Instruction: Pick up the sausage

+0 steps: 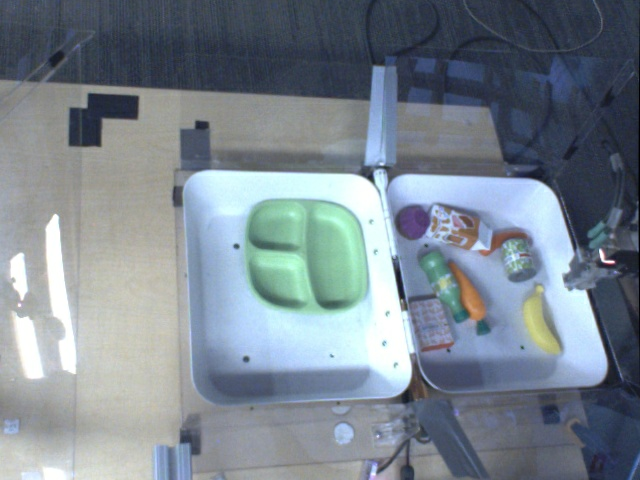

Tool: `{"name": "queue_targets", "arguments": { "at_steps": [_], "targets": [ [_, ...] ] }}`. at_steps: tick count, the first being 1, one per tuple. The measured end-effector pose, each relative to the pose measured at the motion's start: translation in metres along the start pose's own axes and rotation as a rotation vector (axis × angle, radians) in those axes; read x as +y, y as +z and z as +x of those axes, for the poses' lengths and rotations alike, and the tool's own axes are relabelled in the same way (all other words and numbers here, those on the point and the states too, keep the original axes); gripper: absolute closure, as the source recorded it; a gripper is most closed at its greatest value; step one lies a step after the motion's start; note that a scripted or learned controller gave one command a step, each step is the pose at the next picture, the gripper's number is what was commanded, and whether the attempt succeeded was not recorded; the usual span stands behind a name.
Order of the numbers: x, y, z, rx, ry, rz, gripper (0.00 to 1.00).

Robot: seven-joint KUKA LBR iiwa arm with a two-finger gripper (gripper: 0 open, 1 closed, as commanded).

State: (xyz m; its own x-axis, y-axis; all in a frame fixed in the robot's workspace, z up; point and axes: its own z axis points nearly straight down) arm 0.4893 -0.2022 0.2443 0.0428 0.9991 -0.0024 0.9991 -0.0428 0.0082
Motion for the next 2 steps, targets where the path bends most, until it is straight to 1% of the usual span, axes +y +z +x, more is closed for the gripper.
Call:
{"name": "queue_targets", "arguments": {
  "at_steps": [1, 2],
  "targets": [
    [-0.001, 0.039, -0.001, 0.001, 0.014, 0.004, 1.00],
    [0.002, 0.019, -0.001, 0.001, 0.021, 0.003, 1.00]
  ]
}}
